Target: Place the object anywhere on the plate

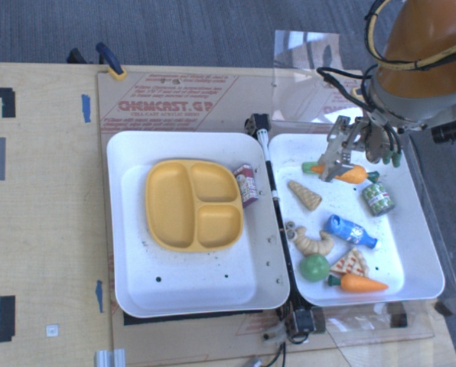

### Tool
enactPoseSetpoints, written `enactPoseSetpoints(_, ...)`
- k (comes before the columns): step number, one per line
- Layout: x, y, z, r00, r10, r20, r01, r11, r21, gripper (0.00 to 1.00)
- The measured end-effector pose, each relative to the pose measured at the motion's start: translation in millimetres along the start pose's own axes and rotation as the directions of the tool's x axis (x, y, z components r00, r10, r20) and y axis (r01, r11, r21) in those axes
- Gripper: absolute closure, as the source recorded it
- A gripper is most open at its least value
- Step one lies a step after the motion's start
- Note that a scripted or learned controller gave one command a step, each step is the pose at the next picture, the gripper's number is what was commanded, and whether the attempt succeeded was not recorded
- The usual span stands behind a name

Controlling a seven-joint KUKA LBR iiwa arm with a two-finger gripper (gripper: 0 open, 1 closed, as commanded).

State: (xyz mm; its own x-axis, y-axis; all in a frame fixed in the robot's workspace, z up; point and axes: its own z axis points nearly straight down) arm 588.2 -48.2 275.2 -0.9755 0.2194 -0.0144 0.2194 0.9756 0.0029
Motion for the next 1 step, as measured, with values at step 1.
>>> enactPoseSetpoints(1, 0.8, -0.2, 2.0, 1.0, 0.0, -0.004, 0.0, 1.0, 0.001, 0.0)
